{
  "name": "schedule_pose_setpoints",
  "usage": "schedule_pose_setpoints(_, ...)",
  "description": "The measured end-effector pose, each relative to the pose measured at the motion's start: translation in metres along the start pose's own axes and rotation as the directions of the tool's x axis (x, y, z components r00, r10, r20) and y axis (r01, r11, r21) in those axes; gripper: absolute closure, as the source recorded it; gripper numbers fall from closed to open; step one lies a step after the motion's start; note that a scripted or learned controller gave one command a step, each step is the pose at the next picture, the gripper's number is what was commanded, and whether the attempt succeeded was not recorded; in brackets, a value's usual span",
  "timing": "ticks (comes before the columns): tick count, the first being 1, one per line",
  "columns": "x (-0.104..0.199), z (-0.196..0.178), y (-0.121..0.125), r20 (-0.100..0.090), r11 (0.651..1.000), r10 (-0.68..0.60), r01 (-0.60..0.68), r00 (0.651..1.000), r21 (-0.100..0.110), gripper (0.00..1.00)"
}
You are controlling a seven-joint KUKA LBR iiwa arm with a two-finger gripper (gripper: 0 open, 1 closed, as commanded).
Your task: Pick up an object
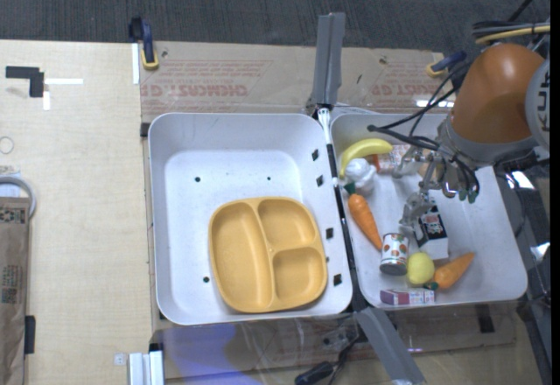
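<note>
Gripper [422, 210] hangs low inside the right bin [500, 280], reaching down and left from the orange-banded wrist [492, 94] at the right; cables loop around the wrist; the tool end is a tangle of grey metal, and whether it is spread or closed, or has anything between its tips, cannot be told from this slanted look.

Just below and right of the gripper: a small black and white box [433, 231], lying flat on the bin floor, near or touching the tool; contact unclear.

Below that, toward the near wall: a small can [395, 253] with a red and white label; a yellow lemon [421, 268] just beside the can on its right; an orange carrot [453, 269] touching or nearly touching the lemon, tilted up to the right; a flat pink and white carton [407, 297] along the near wall.

Left of the gripper: a longer orange carrot [364, 220] lying at a slant near the divider; above it a white round object [357, 171]; a yellow banana [364, 150] curving over that, near the bin's far left corner; small cluttered items [395, 159] right of the banana, too blurred to name.

Left bin [175, 191]: a yellow three-compartment plate [267, 254] on the floor, toward the near right part.

Bench: light wood panel [70, 217] on the left; brown cardboard [236, 77] behind the bins.
</note>
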State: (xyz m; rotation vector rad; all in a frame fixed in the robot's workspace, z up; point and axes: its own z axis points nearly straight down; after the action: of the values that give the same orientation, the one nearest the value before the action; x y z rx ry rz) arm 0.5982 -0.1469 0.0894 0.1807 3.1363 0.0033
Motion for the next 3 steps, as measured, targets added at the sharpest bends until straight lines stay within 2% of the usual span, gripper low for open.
schedule_pose_setpoints(1,0.048,-0.093,-0.049,0.0,1.0,0.004,-0.004,1.0,0.0,0.0)
schedule_pose_setpoints(2,0.002,-0.022,-0.022,0.01,0.978,-0.207,0.207,0.978,0.006,0.0)
schedule_pose_setpoints(3,0.04,-0.101,-0.074,0.001,0.911,-0.412,0.412,0.911,-0.001,0.0)
